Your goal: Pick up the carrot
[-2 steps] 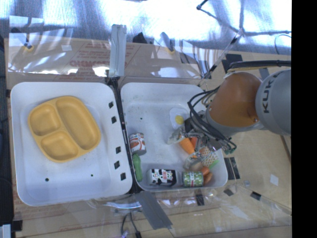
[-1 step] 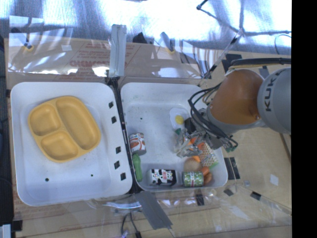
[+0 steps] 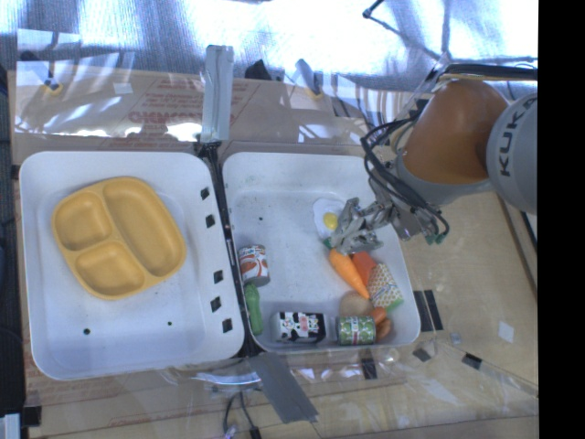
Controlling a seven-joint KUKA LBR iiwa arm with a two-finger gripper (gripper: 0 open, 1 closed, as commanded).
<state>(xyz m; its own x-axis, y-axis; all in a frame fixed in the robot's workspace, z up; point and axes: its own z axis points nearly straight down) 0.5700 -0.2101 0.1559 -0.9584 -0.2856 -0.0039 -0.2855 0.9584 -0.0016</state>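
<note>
Camera view: end effector [image 3: 355,231] hovering just at 12 o'clock of carrot [image 3: 347,272] in right bin [image 3: 274,176]; grip state unclear. Carrot looking light, stiff, smooth; I'd be pinching across its thick upper end.

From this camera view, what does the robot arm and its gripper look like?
The arm is grey, with a rounded orange band above the wrist and dark lettering on the grey shell. Black cables loop along the wrist. The gripper is a small metallic grey assembly with a few dark parts.
</note>
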